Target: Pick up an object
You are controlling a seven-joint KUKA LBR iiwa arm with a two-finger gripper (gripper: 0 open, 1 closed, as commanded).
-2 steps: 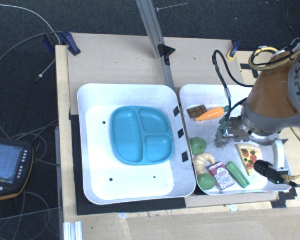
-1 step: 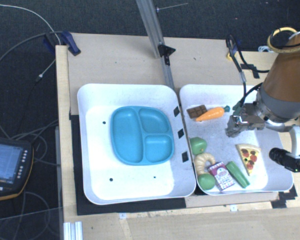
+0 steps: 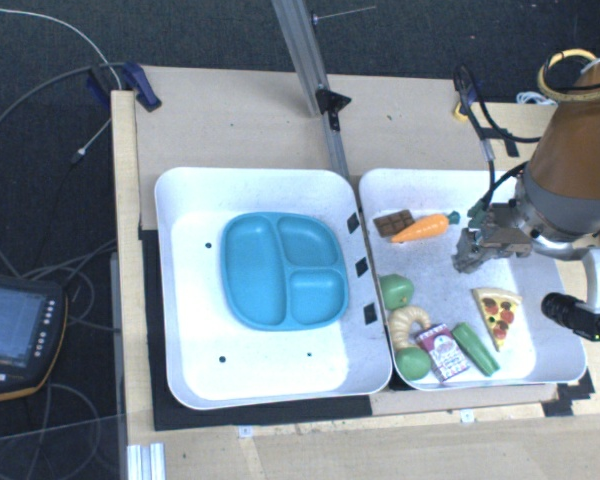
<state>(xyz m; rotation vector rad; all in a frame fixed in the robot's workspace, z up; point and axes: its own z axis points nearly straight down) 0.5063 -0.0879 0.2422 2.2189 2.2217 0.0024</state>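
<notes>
My gripper [image 3: 470,255] hangs over the right bin [image 3: 435,183], just right of its middle, with the grey and orange arm behind it at the right edge. An orange carrot [image 3: 421,229] and a brown chocolate bar [image 3: 392,222] lie just left of it. A pizza slice [image 3: 497,315] lies below the gripper. At the bin's front lie a green apple [image 3: 396,290], a beige ring-shaped pastry [image 3: 410,322], a dark red packet [image 3: 443,352], a green cucumber [image 3: 475,348] and another green piece [image 3: 413,364]. No object is visible between the fingers.
The left bin [image 3: 180,268] holds a blue divided plate [image 3: 283,270]. A metal pole [image 3: 300,38] slants over the bench's back. Black clips sit on the wall between the bins. Cables and a handheld pendant [image 3: 15,333] lie off the bench at left.
</notes>
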